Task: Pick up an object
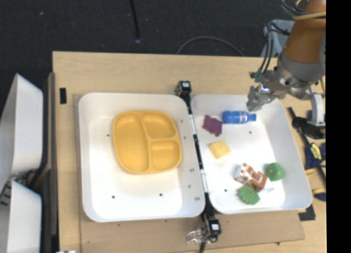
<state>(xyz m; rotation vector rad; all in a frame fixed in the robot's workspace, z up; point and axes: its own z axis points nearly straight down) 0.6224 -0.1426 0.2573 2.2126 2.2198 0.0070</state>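
Observation:
The right bin point(285, 136) holds several small objects. A blue bottle-like piece point(238, 117) lies on its side near the back, with a purple piece point(212, 125) to its left. A pale yellow block point(220, 149) sits near the middle. Toward the front are a brown and white toy point(250, 175), a green round piece point(274, 171) and a green textured piece point(249, 195). My gripper point(258, 101) hangs over the back of the right bin, just above and right of the blue piece. Nothing shows between its fingers.
The left bin point(93, 191) holds a yellow divided plate point(147, 140). A black clip point(183, 88) sits at the back where the bins meet. Blue tools point(313, 153) lie on the bench right of the right bin. A white box point(22, 131) stands at the far left.

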